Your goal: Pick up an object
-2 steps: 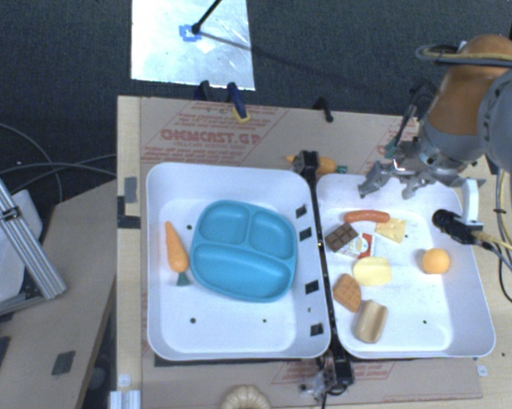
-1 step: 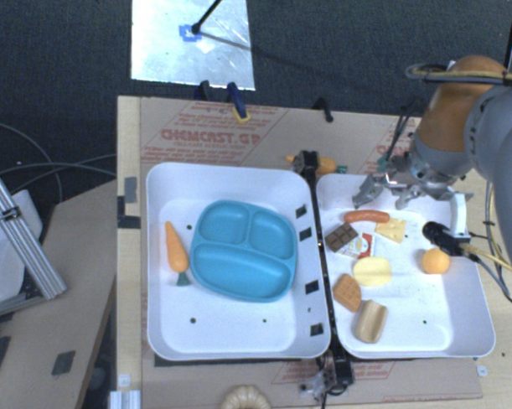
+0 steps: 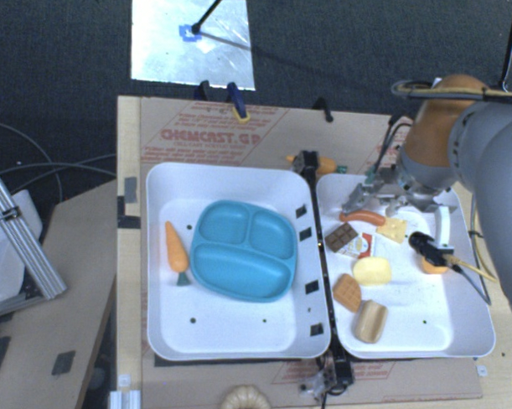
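While gripper hangs low at upper right of frame, just above sausage in right bin, nothing seen held; finger state cannot be told. Pick not yet done.

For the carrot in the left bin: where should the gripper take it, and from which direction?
Grip the carrot across its thicker orange middle, coming straight down from above. It lies flat and alone on the left bin floor, lengthwise beside the blue tray, so fingers would probably fit best closing across its narrow width, clear of the tray.
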